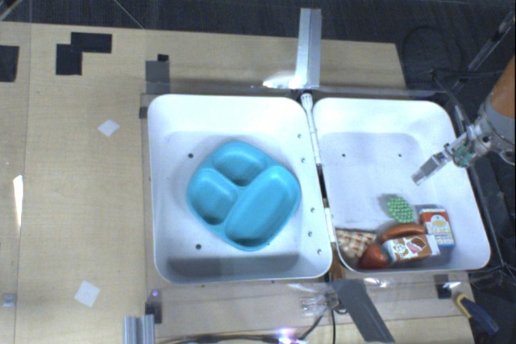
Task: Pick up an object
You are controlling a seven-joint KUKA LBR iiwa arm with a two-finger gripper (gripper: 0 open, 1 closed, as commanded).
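Left of the claw (425, 170), a glossy blue plastic tray (243, 195) lies in a smooth white bin (173, 173); pale wood-grain surface (72, 197) beyond.

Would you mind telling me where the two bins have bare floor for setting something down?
Right bin: its far half is bare; the near edge is crowded with the green object and food packets. Left bin: just margins around the blue divided tray.

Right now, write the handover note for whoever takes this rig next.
Gripper: above the right bin, near its right wall, nothing between its fingers.
Right bin, front corner: green piece, small carton, red can, waffle-like piece, clustered together.
Left bin: blue divided tray in the middle.
Done: nothing picked yet.
Left: lower onto one object, probably in the cluster, grasp and lift.
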